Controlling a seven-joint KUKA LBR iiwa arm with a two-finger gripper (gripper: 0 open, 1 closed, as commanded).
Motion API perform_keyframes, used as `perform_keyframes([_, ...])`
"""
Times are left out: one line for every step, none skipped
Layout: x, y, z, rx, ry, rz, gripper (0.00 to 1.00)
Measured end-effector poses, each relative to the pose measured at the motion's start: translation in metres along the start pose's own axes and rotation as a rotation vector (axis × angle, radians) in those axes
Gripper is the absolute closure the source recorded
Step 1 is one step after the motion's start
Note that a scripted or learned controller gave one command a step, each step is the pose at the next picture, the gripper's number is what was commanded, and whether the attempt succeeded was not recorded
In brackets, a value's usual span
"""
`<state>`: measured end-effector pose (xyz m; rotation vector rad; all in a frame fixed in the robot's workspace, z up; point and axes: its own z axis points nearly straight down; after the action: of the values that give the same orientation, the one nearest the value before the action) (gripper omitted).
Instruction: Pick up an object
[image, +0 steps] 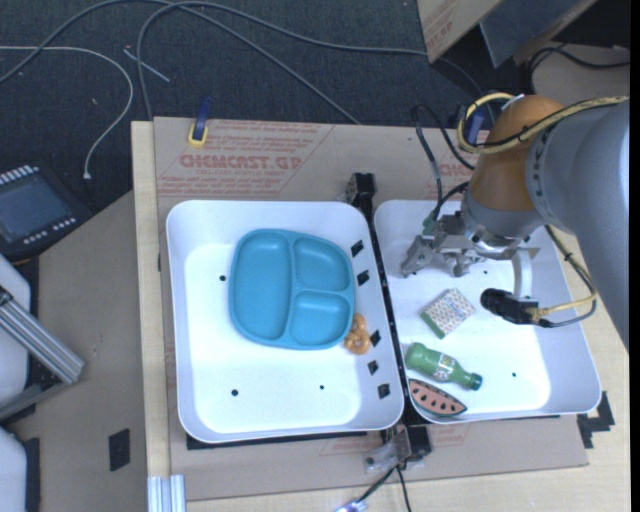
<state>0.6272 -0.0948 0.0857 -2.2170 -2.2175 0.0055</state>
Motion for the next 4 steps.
perform_keyframes([0.0,0.002,-0.015,-0.007,0.0,0.001,1.0])
perform_keyframes([0.003,0.003,-0.079,-0.012,-0.002,-0.001,1.0])
perform_keyframes([0.006,0.001,-0.144,-0.015,-0.002,-0.001,1.0])
perform_keyframes([0.006,0.001,-0.14,-0.008,-0.002,-0.001,1.0])
